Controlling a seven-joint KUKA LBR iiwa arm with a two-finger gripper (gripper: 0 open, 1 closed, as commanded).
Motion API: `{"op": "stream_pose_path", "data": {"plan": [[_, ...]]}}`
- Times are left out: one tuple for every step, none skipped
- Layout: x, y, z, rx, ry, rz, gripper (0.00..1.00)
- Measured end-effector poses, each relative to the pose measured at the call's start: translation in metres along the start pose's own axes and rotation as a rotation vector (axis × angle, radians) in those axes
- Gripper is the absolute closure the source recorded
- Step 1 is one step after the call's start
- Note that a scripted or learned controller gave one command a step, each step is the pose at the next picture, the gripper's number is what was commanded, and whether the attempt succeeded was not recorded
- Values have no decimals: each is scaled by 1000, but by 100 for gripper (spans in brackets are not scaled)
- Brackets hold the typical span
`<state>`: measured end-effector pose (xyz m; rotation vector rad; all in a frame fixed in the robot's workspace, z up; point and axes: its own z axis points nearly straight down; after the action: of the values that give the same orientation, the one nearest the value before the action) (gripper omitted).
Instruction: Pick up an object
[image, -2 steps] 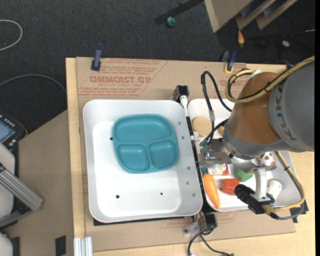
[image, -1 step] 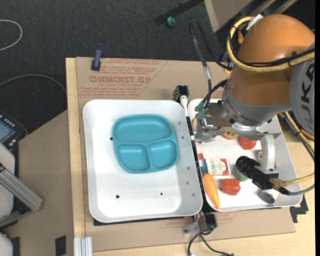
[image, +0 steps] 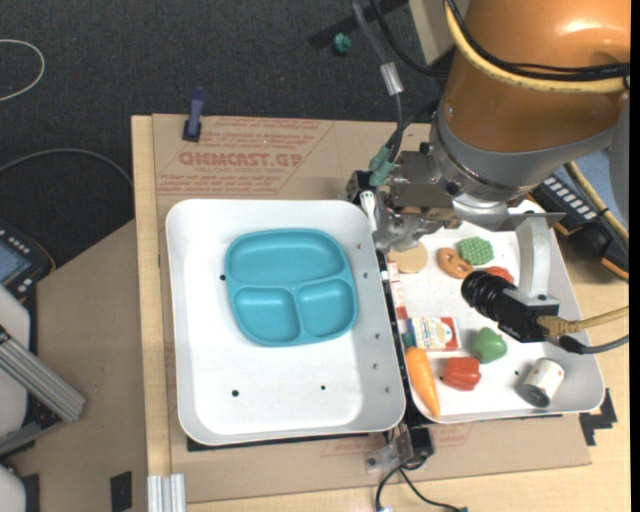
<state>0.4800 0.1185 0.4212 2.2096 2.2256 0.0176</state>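
The end effector (image: 403, 232) hangs at the right bin's (image: 575, 300) eleven o'clock corner; I cannot tell its state. Just beneath lies a tan, rounded piece (image: 408, 261).

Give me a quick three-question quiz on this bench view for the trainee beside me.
1. True or false: the blue divided plate lies in the left bin.
2. Which item lies nearest the front edge of the right bin? A) green waffle-textured piece B) carrot C) pretzel
3. Fill in: the red pepper sits just in front of the ____ pepper.

Key:
1. True. It has three compartments.
2. B. The carrot lies along the bin's left wall, reaching toward the front edge.
3. Green.
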Motion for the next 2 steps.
{"op": "stream_pose_path", "data": {"plan": [[-23, 1, 127, 24, -8, 10, 100], [-114, 0, -19, -8, -5, 16, 100]]}}
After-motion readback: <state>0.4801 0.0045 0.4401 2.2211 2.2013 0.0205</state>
